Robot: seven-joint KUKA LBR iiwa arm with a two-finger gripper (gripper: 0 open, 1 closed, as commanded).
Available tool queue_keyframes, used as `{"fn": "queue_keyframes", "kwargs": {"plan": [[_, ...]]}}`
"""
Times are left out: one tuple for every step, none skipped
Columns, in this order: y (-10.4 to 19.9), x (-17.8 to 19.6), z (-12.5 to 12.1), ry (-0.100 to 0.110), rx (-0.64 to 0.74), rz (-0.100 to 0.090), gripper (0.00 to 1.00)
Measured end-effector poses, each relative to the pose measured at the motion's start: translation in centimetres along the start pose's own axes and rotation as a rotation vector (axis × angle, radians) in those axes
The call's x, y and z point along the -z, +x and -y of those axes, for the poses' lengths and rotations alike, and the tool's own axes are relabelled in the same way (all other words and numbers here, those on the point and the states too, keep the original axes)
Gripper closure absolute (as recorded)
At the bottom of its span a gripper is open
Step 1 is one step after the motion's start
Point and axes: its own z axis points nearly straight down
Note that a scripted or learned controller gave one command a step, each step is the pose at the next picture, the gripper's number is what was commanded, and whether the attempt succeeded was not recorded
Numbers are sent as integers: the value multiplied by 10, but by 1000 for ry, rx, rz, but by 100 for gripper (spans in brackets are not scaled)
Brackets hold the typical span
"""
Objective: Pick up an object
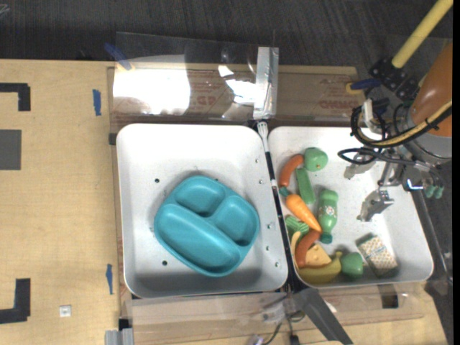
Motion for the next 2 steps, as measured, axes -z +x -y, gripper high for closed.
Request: {"fn": "queue_keyframes", "kwargs": {"plan": [[-16, -152, 4, 0, -215, 7, 0], [21, -150, -15, 4, -213, 15, 0]]}}
